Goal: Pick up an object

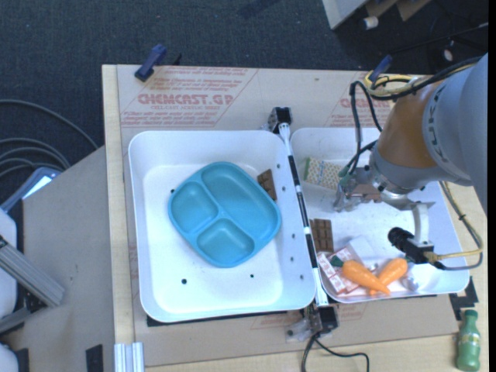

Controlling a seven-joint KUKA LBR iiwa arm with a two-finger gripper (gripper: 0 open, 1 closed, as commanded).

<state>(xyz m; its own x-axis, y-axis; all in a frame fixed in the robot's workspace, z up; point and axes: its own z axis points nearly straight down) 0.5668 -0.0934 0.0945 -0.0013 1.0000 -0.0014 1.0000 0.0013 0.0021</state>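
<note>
Two white bins are set side by side on the desk (pixel 194 91). In the left bin (pixel 155 285) a blue divided plate (pixel 225 214) is laid, with a brown block (pixel 267 183) at its right edge. In the right bin (pixel 449 285) two orange carrots (pixel 373 274) lie at the near edge, a brown block (pixel 321 234) by the divider and a pale green packet (pixel 324 172) at the far side. The end effector (pixel 353 194) is seen low over the right bin, between packet and carrots, apart from both; whether it is clenched or released cannot be told, being covered by the wrist. A green bottle (pixel 468 346) is cut off at the corner.
</note>
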